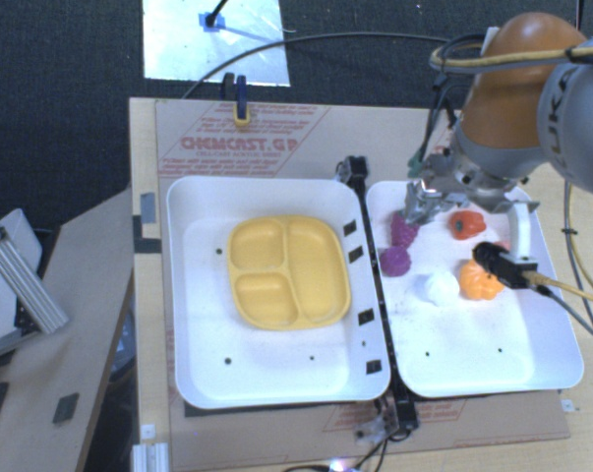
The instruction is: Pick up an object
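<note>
My gripper hangs over the far left part of the right bin. A purple lumpy object lies directly below and in front of it; whether they touch I cannot tell. A second purple object lies just nearer, by the bin's left wall. A red-orange object sits to the gripper's right. Toward the bin's middle lie a white object and an orange object side by side. Nothing shows held in the gripper.
The left bin holds a yellow divided plate at its centre. A black divider with clips runs between the two bins. The near half of the right bin has open white floor. The arm's orange band looms over the back right.
</note>
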{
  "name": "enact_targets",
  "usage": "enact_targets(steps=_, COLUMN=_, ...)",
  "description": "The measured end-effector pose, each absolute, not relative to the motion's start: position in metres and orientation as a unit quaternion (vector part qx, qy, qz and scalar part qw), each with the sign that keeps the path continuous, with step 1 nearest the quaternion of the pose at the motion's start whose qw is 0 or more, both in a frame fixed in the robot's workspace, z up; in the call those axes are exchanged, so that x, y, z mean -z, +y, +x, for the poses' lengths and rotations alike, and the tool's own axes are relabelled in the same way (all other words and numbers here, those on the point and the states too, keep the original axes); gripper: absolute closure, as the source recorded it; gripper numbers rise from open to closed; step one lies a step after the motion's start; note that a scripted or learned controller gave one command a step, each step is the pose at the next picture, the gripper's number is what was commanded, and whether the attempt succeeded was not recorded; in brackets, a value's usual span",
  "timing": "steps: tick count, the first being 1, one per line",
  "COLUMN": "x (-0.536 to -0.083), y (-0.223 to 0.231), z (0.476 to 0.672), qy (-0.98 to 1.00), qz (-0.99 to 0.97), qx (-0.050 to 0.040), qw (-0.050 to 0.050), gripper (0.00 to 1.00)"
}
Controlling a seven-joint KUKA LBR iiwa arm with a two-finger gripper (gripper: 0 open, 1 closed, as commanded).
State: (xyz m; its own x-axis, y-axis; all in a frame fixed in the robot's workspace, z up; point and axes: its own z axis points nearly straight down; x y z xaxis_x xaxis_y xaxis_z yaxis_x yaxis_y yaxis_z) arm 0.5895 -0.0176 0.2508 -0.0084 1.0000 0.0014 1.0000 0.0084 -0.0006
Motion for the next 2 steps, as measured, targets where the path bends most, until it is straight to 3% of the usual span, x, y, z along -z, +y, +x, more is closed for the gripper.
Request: enact_targets(steps=2, x=-0.246, y=0.075, z=0.562, qy=-0.71, qz=-0.704, qx=0.0003, qw=0.001, gripper=1.0)
